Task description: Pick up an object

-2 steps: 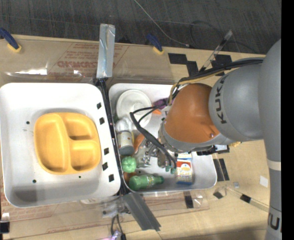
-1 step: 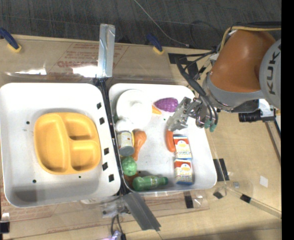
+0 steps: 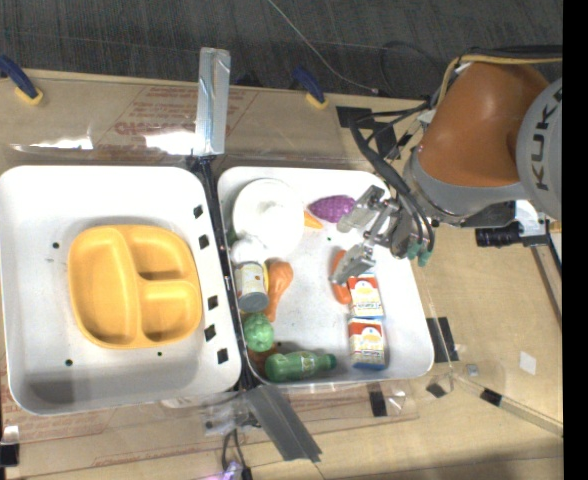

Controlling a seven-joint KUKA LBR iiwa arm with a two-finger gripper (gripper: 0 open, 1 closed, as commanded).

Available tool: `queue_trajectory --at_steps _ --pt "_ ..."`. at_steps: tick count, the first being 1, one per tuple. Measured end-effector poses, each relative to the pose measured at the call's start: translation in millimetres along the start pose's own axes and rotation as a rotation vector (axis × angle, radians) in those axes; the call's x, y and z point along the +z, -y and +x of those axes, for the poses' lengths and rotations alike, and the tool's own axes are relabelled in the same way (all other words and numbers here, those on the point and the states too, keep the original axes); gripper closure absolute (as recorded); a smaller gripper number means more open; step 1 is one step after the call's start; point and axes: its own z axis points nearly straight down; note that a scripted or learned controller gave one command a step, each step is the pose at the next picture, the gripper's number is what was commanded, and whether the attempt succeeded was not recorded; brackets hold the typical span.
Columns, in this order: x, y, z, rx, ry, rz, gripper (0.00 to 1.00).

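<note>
We are observing the pincer (image 3: 366, 230) working low in the right bin (image 3: 414, 353), at centre right of the frame, its metal fingers (image 3: 372, 208) hanging just above a small orange piece (image 3: 346, 266); whether they are open or closed we cannot tell, and nothing is plainly sitting between them. We are judging the task as not yet done: no object is lifted, and a grasp and a raise are remaining. Candidate objects are lying in the same bin: a purple item (image 3: 331, 208) near the upper rim, a white round lid (image 3: 268, 213) at upper left, a carrot (image 3: 278, 280) beside a small can (image 3: 251, 286), two juice cartons (image 3: 366, 320) end to end towards lower right, and a green bottle (image 3: 299, 364) along the lower edge with a green lump (image 3: 258, 332) just above it. The left bin (image 3: 19, 208) is carrying a yellow divided tray (image 3: 134, 283). Both bins are resting on a brown bench (image 3: 494, 318); dark carpet (image 3: 124, 13) is running across the top of the frame, with a thin cable (image 3: 274, 13) trailing over it.
</note>
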Motion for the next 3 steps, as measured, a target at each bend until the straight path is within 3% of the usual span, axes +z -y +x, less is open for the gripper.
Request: queue_trajectory --at_steps 1,2,3 --pt "103 73 0 -0.016 -0.012 0.001 0.0" --pt "157 57 9 0.054 -0.004 -0.001 0.0" --pt "158 25 26 0.148 -0.007 -0.001 0.0"
